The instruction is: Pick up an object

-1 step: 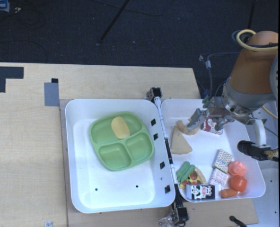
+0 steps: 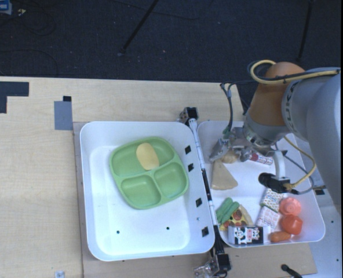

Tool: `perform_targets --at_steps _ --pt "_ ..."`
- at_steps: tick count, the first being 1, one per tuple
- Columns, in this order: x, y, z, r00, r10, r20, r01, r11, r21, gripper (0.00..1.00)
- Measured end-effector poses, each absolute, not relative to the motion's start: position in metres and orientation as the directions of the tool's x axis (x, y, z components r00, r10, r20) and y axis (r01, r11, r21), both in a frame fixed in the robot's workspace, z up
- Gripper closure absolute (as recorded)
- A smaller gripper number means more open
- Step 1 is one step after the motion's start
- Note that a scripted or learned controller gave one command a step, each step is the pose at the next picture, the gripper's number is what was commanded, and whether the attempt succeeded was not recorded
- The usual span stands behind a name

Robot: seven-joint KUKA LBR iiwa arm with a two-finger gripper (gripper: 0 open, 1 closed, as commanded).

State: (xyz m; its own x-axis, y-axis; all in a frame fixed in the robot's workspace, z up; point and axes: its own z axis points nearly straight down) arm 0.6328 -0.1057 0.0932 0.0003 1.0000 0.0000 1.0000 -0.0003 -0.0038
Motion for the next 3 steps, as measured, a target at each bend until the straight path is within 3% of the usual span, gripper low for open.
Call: perform_targets --at_steps 1,2,3 --pt "0.645 -0.083 0.087 0.0 1.0 -0.001 1.0 0.0 -0.001 0.0" --pt "0.644 -0.084 0.094 0.004 1.0 0.002 1.0 -0.004 -0.007 1.0" --pt "0.596 -0.025 0.185 -0.001 1.0 0.0 1.0 0.001 -0.007 1.0"
